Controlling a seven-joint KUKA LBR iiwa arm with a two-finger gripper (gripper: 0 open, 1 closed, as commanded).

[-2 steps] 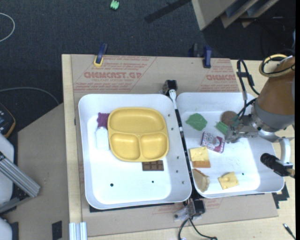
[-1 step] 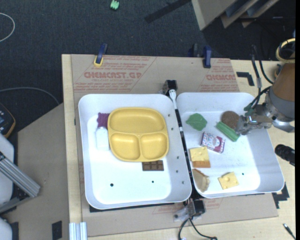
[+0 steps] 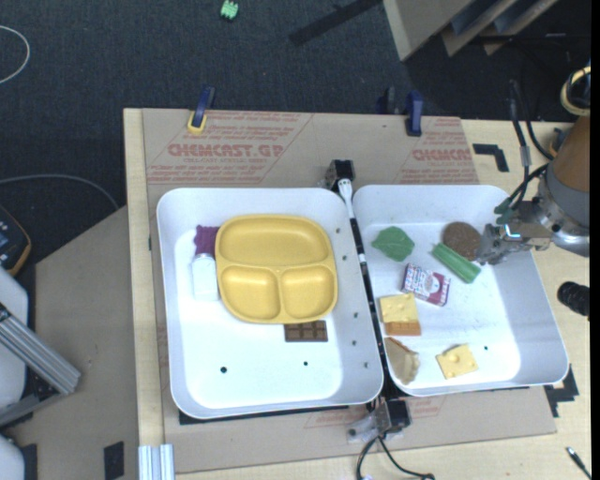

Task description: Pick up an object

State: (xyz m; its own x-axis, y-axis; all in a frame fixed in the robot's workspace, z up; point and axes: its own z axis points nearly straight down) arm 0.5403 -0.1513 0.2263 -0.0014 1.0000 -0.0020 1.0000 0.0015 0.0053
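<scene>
Blue clamp point(image 3: 412, 112): up-left of the end effector, on the board's far edge.
Yellow-tipped clamp point(image 3: 199, 112): far left of it.
Green scrap point(image 3: 229, 10): floor, far up-left.

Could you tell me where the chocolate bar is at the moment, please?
The chocolate bar lies in the left bin, just below the yellow divided plate, touching or nearly touching its lower edge.

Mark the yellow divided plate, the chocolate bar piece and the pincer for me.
yellow divided plate point(image 3: 276, 267): camera view, left bin, middle of the plate.
chocolate bar piece point(image 3: 306, 332): camera view, left bin, centre of the bar.
pincer point(image 3: 491, 246): camera view, right bin, at its fingertips.
</scene>
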